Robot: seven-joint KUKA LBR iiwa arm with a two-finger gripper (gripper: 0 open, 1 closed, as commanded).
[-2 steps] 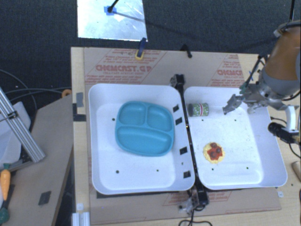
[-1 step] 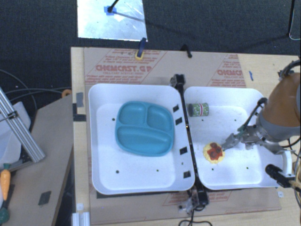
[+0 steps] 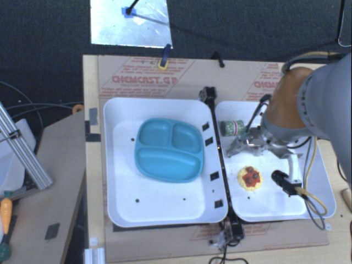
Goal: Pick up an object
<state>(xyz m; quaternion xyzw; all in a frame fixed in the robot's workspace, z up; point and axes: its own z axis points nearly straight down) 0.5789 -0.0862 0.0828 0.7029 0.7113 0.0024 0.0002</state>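
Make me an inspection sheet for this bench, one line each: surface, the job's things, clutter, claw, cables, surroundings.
Surface: left bin and right bin, both white, side by side on printed cardboard.
Job's things: small can on its side and a yellow round toy with red topping, both in the right bin; blue divided plate in the left bin.
Clutter: nothing seen.
Claw: claw low over the right bin, between can and toy, holding neither.
Cables: thin wires at the bench's front edge.
Surroundings: shiny metal sheet on the dark floor behind; aluminium rail at left.
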